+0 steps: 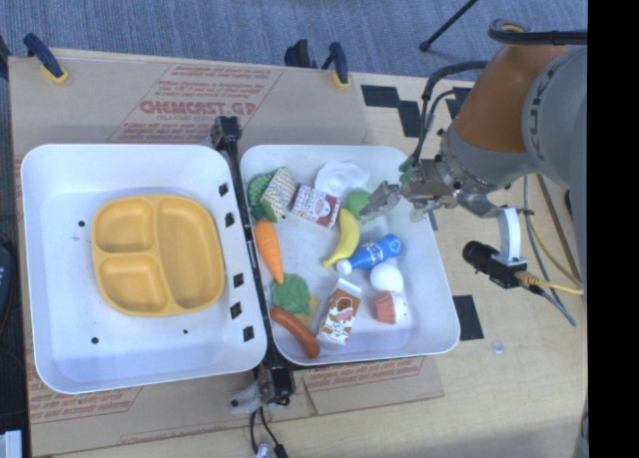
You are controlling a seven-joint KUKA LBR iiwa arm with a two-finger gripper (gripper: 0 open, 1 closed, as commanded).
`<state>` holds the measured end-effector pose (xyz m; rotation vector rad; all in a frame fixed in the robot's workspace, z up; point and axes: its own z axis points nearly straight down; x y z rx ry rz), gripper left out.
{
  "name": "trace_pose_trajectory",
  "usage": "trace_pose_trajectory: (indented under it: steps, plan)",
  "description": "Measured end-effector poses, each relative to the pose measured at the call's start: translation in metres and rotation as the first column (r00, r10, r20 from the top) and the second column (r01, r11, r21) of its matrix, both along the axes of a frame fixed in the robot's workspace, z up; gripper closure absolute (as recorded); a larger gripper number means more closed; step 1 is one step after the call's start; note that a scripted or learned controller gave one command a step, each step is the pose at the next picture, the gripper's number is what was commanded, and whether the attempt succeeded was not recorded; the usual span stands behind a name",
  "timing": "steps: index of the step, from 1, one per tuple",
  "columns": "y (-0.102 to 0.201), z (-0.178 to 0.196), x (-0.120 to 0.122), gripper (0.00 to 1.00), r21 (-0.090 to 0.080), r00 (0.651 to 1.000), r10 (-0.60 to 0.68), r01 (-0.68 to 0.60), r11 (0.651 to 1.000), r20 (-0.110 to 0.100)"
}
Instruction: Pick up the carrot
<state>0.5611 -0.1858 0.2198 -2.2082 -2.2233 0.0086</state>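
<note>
At nine o'clock in the right bin [439,286], the carrot [268,249] lies untouched; the gripper [375,201], apparently parted and grasping nothing, hovers toward two o'clock.

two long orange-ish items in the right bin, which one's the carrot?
The carrot is the bright orange tapered one by the bin's left wall, just above the broccoli. The sausage below is darker, reddish-brown, with rounded ends.
</note>
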Motion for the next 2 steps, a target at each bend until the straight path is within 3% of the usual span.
trace_pose_trajectory:
  steps: [1,2]
  plan:
    - [0.06,-0.053,-0.005,0.0,-0.001,1.0,0.009,-0.009,1.0,-0.001]
    - [0.147,-0.032,0.01,0.0,0.0,0.993,0.12,-0.12,0.993,0.001]
